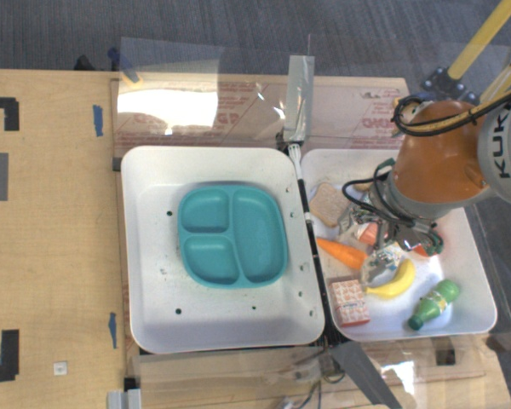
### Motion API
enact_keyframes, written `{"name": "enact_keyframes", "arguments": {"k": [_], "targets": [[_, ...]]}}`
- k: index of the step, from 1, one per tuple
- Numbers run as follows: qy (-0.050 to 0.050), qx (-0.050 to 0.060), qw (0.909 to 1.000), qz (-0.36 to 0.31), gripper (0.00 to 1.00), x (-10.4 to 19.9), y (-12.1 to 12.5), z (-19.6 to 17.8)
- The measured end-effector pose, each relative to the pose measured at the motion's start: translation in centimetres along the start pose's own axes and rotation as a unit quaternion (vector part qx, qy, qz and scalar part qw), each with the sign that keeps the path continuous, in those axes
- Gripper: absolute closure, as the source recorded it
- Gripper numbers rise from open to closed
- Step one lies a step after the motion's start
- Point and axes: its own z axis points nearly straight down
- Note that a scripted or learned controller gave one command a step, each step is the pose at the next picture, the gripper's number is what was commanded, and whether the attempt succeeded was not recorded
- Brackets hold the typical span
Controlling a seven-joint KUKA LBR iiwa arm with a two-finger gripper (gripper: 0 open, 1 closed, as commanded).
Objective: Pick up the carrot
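An orange carrot [341,251] lies in the right bin [473,254], near its left wall, pointing left. My gripper [379,258] hangs low over the bin just right of the carrot's thick end, under the orange wrist band [434,156]. Cables and the wrist hide the fingertips, so their spacing cannot be made out. Nothing is visibly lifted off the bin floor.
A yellow banana [393,283], a green bottle [433,305], a red-patterned box [350,302] and a tan slice [328,203] crowd the right bin. The left bin [153,186] holds a teal divided plate [233,235]. A metal divider [298,100] stands between the bins at the back.
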Motion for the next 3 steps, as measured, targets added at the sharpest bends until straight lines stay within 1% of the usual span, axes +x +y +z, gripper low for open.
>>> {"name": "enact_keyframes", "arguments": {"k": [1, 2, 3], "targets": [[-0.005, 0.002, 0.9871, 0.16, 0.0, 5.42, 1.14, 0.28], [-0.006, 0.004, 0.9954, 0.096, 0.0, 5.13, 1.37, 0.27], [-0.006, 0.003, 0.9945, 0.104, 0.0, 5.52, 1.54, 0.26]]}}
